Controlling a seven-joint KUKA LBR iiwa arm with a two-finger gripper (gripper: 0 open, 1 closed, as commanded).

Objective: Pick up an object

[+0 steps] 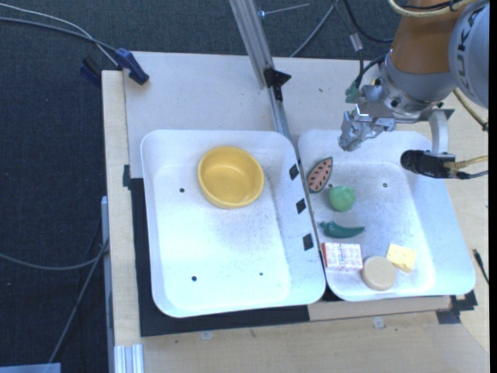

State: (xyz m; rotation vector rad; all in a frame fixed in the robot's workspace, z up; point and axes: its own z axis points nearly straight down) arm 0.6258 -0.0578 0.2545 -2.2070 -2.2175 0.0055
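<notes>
We saw the arm [435, 45] reaching down, its gripper [353, 137] hanging above the right bin [435, 231]; jaws' state unclear.

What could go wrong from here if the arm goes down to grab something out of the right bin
1. The gripper hovers over the right bin's far rim, not above any item, so a straight descent would likely strike the rim or close on nothing.
2. The green ball is round and could roll away from the fingers.
3. The tan disc, yellow block and red-and-white packet lie close together, so a grasp there may nudge a neighbour.
</notes>
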